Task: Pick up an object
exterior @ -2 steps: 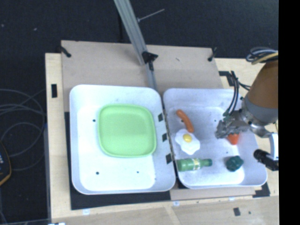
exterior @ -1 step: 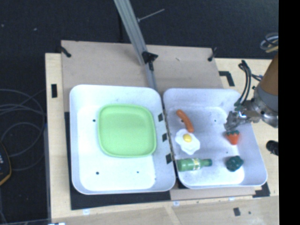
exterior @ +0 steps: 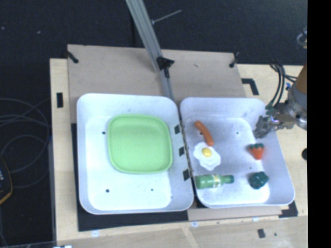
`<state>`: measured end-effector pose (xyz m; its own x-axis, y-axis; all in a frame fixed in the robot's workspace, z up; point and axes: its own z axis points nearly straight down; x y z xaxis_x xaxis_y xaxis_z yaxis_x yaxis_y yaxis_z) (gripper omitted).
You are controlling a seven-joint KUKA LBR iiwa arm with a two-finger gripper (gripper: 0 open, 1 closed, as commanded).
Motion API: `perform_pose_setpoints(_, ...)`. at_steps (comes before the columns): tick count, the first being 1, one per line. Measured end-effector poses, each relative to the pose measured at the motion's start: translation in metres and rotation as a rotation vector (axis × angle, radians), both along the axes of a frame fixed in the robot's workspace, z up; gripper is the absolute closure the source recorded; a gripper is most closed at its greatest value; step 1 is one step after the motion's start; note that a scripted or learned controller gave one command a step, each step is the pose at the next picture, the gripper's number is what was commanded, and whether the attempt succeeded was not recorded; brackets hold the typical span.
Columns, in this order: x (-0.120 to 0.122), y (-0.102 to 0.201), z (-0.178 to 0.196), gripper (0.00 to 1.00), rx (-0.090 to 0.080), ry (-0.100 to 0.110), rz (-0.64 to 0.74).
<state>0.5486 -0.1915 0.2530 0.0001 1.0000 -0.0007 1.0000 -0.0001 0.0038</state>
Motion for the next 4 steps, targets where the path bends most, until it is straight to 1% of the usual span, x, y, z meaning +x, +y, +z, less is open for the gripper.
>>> perform_pose_setpoints(1, 0.011, 0.051, 0.008, 1.0, 0.001, 0.002, 0.005)
perform_pose_setpoints(2, 0.018, 0.098, -0.003, 1.0, 0.001, 0.004, 0.003)
perform_pose_setpoints(3, 0.036, 0.144, 0.004, 1.0, 0.002, 0.003, 0.004)
perform_pose_setpoints(4, 0.042, 0.196, -0.008, 1.0, 0.001, 0.004, 0.003)
